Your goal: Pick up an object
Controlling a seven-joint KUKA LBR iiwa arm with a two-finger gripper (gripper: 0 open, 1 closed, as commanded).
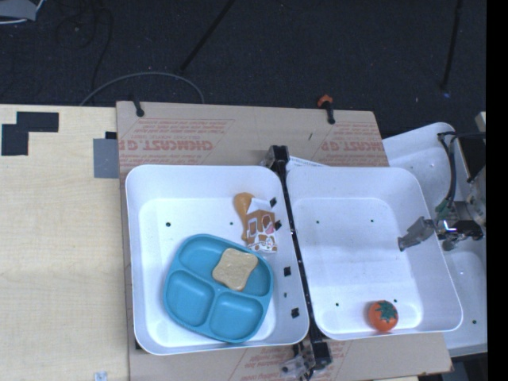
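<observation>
I can't tell my gripper's [419,233] state at the right bin's [349,213] three o'clock rim; the tomato [382,315] at five o'clock may roll away.

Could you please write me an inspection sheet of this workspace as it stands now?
Surface: two white bins side by side, left bin and right bin, on a cardboard sheet over a pale bench.
Job's things: blue tray in the left bin with a tan slice on it; a brown-and-white figure beside the tray; orange fruit in the right bin's near corner.
Clutter: nothing seen.
Tool: the tool is at the right bin's right rim, apart from every object.
Cables: black cable by the arm; more on the dark floor.
Surroundings: dark floor behind.
</observation>
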